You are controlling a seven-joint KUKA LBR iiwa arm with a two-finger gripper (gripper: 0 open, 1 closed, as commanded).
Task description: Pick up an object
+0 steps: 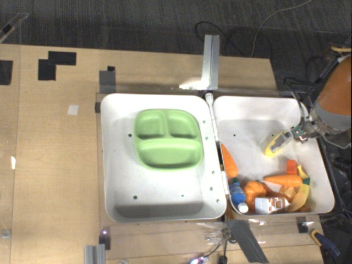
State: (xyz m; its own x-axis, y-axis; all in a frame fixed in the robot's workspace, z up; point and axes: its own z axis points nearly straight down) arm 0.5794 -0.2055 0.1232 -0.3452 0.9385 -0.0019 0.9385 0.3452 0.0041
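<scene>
My gripper [284, 139] reaches in from the right over the right bin [247, 111], below the arm's orange band. Its tip is right at a small yellow object [273, 147] in the middle of that bin. Whether the yellow object is held or merely touched cannot be made out. Along the bin's front edge lies a heap of toy food: an orange carrot [283, 179], a blue bottle [236, 193], a white carton [271, 205], a round orange piece [254, 190] and a yellow banana [302, 197]. Another carrot [229, 162] lies against the bin's left wall.
The left bin [118, 164] holds a green divided plate [168, 138] towards its back. A metal post [211, 59] rises behind the wall between the two bins. Dark cables [300, 84] run behind the right bin near the arm.
</scene>
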